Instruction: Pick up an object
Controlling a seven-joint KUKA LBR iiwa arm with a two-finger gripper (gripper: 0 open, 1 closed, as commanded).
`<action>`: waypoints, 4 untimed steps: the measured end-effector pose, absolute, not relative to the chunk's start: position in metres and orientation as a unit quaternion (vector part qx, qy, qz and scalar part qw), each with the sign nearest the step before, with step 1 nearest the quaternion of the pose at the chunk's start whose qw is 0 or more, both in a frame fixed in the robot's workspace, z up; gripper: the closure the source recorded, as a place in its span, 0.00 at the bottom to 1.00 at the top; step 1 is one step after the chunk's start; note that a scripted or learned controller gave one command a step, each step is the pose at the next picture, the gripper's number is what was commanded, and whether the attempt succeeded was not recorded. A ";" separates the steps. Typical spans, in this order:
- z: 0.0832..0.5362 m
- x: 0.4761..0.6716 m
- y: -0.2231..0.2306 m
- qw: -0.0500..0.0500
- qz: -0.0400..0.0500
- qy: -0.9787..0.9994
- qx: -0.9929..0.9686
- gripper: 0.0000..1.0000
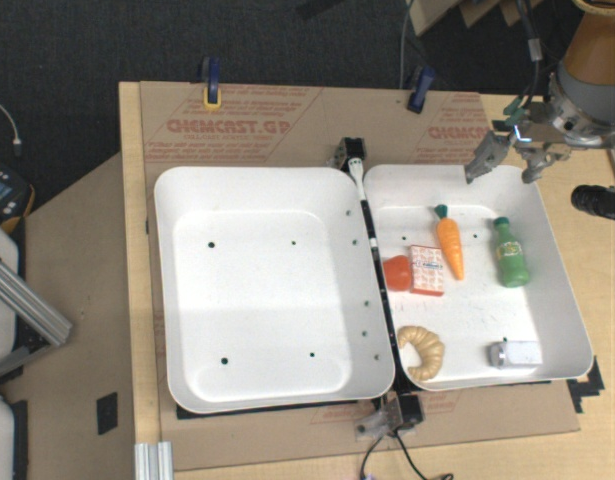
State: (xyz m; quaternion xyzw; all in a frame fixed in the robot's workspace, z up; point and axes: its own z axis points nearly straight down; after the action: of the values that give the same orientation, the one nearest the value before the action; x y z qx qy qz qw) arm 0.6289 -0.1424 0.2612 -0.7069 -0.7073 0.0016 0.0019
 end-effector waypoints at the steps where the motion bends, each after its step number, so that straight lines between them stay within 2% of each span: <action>1: 0.105 0.562 -0.125 0.011 0.006 -0.707 -0.707 0.00; 2: 0.088 0.552 -0.146 -0.001 -0.006 -0.707 -0.707 0.00; 3: 0.087 0.569 -0.112 -0.008 0.001 -0.707 -0.707 0.00; 4: 0.097 0.572 -0.110 -0.008 -0.003 -0.706 -0.708 1.00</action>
State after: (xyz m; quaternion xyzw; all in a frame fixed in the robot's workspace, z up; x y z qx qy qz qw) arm 0.5715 -0.1100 0.0974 -0.7078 -0.7064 -0.0033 -0.0076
